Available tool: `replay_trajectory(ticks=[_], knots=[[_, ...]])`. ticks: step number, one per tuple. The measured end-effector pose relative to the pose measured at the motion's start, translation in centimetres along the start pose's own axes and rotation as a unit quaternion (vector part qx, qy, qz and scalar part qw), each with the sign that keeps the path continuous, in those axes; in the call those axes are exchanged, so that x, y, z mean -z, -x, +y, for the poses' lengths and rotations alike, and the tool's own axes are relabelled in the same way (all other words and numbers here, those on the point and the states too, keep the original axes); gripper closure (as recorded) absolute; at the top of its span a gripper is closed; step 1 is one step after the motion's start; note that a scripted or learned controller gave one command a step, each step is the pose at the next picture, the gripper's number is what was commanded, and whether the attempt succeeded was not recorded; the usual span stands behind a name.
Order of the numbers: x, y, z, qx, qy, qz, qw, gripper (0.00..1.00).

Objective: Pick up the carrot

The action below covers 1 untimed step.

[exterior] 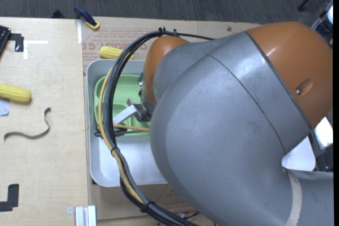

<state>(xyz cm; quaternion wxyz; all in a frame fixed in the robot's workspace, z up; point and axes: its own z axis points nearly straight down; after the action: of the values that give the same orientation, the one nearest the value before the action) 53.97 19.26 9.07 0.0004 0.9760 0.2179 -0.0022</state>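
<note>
My grey arm (228, 129) with its orange band (164, 55) reaches in from the right and hangs over the white bin (106, 166). Its bulk covers the right part of this bin and everything beyond it. The gripper (139, 108) points down at the arm's left tip, over a light green tray-like object (123, 93) in the bin's back half. Only a dark wrist part and a small metal piece of it stand out. Black and yellow cables (108, 114) loop from the wrist across the bin's left side.
A yellow corn cob (15, 93) and a grey curved strip (32, 132) lie on the wooden bench left of the bin. Another yellow piece (110, 52) rests by the bin's back edge. A blue and yellow clamp (86, 17) sits at the bench's back.
</note>
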Motion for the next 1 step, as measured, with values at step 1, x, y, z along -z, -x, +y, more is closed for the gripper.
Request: replay_trajectory(ticks=[1], knots=[[-0.09,-5.37,-0.07,-0.080,-0.001,-0.030,0.9963,0.00]])
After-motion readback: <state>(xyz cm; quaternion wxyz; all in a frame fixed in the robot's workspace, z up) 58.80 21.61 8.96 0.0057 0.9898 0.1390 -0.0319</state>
